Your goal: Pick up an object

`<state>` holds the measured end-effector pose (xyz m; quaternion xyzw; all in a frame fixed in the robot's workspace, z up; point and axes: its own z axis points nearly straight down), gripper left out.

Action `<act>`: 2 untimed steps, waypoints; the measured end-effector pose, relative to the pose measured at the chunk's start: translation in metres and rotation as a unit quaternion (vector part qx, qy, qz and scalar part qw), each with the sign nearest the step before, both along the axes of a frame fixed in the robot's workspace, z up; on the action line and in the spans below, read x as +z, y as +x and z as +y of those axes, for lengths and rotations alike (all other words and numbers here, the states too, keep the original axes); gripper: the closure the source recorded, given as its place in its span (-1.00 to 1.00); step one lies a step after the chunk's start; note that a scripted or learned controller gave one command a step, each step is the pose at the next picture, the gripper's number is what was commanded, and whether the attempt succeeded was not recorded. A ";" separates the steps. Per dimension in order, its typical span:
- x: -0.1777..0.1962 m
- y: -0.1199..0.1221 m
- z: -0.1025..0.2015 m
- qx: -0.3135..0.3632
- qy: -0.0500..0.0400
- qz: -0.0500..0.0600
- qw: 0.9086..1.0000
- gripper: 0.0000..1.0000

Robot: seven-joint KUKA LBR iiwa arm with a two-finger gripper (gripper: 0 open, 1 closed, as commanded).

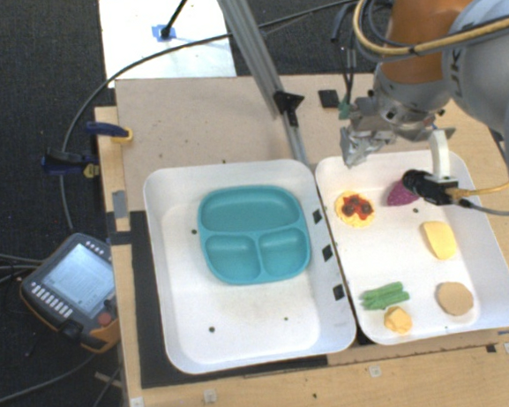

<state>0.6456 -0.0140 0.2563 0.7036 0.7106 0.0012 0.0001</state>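
Gripper [357,152] above right white bin's [499,261] far edge | grip state unreadable | small round red-topped pizza toy [355,208] nearest, likely my target.

One fixed camera looks down aslant on both bins [235,178].

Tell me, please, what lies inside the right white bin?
In the right bin: a small pizza, a purple piece, a yellow block, green beans, a yellow lump, a tan round. The pincer covers the back edge.

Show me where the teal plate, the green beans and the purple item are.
teal plate [253,209]: camera view, its large top compartment.
green beans [384,296]: camera view, middle of the bundle.
purple item [399,194]: camera view, its visible left part.
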 end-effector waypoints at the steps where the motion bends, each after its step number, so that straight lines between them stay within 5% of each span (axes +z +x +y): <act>1: -0.002 -0.001 0.047 -0.001 0.000 0.000 1.000 1.00; 2: -0.028 0.000 0.099 0.000 0.000 0.001 1.000 1.00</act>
